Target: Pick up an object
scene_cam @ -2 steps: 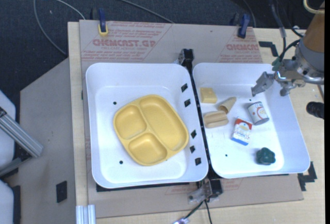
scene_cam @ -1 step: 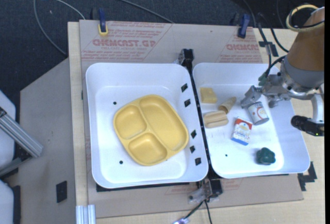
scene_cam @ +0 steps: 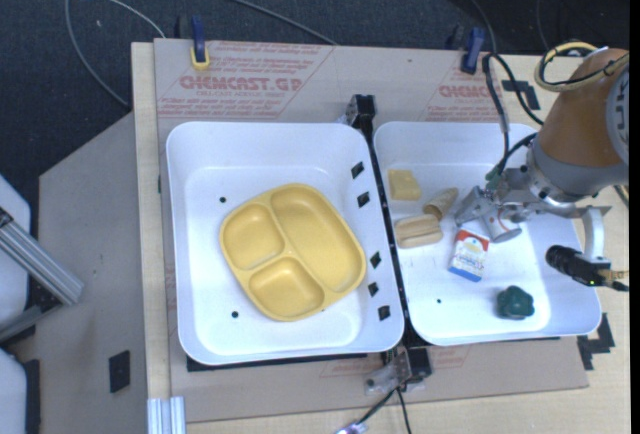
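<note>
A smooth yellow three-compartment plate (scene_cam: 291, 250) lies in the left bin (scene_cam: 190, 222). In the right bin (scene_cam: 430, 312), the metal gripper (scene_cam: 488, 214) hangs just above a small red, white and blue carton (scene_cam: 469, 255), near tan foam-like blocks (scene_cam: 417, 230) and a lumpy dark-green object (scene_cam: 516, 302) (finger state unclear).

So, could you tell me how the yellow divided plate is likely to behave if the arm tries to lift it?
The yellow plate looks rigid, so probably not floppy. Wide and shallow, it likely offers only its rim to grip. It lies flat, so it should slide, not roll.
</note>
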